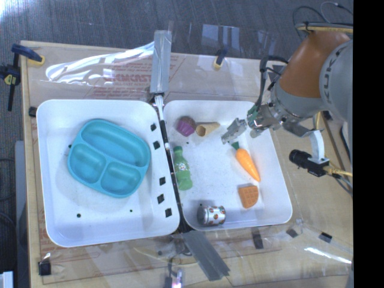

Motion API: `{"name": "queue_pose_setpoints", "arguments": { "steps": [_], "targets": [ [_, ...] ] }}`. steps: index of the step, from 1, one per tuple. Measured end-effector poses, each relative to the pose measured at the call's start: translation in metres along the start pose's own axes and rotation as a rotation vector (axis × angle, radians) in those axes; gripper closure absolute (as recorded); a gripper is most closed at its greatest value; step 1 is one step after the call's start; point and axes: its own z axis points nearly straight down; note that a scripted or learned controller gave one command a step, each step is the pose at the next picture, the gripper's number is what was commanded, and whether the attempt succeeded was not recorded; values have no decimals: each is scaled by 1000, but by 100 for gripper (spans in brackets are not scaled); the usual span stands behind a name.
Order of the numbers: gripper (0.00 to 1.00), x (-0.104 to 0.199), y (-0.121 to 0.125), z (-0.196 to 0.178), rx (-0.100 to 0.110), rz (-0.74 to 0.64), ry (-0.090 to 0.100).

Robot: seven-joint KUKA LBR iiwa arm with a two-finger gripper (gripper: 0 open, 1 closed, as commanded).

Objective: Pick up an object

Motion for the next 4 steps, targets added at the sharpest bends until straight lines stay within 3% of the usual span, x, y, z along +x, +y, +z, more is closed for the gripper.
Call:
{"name": "queue_pose_setpoints", "arguments": {
  "steps": [1, 2, 3, 4],
  "targets": [
    [0, 3, -11, 124, -2, 40, -1],
    [0, 7, -55, 9, -4, 56, -1],
    [0, 1, -1, 113, 1, -1, 0],
    [0, -1, 4, -26, -6, -45, -3]
  ]
}}
